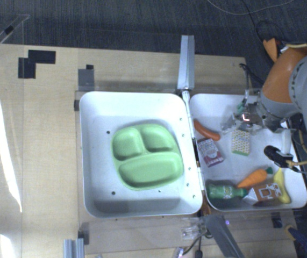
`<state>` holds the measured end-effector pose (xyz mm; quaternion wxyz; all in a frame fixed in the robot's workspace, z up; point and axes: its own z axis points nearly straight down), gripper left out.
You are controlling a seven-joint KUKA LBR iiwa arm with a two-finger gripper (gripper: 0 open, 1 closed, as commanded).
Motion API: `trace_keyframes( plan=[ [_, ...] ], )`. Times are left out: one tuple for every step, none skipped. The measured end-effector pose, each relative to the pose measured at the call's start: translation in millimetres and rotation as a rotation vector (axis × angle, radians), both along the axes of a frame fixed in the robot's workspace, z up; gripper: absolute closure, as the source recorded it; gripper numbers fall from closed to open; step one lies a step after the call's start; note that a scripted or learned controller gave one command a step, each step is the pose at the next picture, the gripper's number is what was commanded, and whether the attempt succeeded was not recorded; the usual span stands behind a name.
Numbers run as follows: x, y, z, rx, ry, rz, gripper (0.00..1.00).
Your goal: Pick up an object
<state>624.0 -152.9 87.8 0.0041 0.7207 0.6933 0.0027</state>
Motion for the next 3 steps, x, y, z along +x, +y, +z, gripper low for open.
trace_keyframes(
  plan=[
    [-42.1,-26.6,0.9,-0.001,0.001,0.045,0.00],
    [-39.4,-24.6,12.9,-0.001,-0.006,0.051,1.00],
    [-37.3,-12.3,123.3,-0.001,0.002,0.064,1.00]
  ],
)
